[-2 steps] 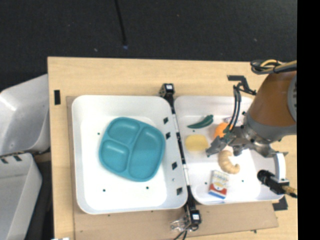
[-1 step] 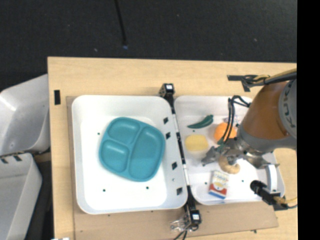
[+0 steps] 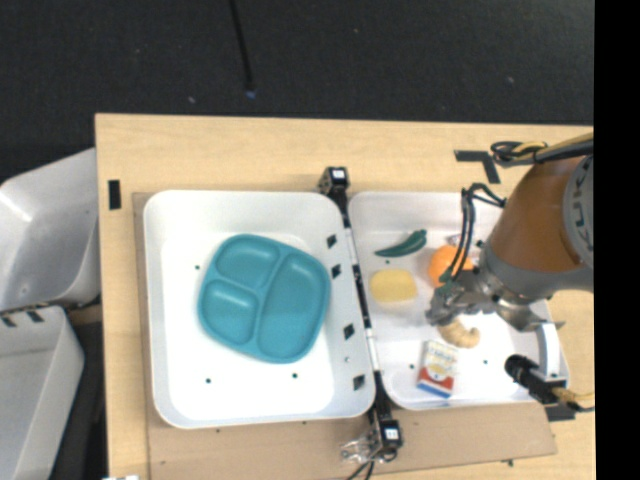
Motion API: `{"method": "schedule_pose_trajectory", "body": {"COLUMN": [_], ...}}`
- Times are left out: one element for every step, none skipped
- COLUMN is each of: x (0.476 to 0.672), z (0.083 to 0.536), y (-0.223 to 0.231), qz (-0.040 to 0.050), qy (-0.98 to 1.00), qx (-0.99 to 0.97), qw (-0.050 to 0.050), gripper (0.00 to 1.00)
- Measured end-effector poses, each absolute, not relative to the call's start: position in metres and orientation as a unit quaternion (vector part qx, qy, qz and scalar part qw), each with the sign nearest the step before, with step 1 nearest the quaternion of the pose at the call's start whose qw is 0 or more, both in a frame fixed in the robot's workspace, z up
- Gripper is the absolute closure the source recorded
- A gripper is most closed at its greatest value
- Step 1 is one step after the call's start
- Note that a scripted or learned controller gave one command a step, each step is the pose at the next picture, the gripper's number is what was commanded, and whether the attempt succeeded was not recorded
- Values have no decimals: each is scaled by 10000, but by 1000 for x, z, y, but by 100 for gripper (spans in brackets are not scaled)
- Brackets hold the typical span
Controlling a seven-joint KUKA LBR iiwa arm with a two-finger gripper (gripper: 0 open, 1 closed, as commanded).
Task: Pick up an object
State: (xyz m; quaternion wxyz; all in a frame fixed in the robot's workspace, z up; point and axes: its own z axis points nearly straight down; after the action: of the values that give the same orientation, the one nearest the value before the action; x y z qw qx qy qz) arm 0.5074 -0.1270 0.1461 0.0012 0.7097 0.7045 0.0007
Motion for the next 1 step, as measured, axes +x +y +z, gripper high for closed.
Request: {"method": "schedule_pose_trajectory", "body": {"x": [513], "z": [193], "y": [-135], "qz": [14], "qy": [7062], "qx": [7080], "qw": [32], "gripper": [100]}}
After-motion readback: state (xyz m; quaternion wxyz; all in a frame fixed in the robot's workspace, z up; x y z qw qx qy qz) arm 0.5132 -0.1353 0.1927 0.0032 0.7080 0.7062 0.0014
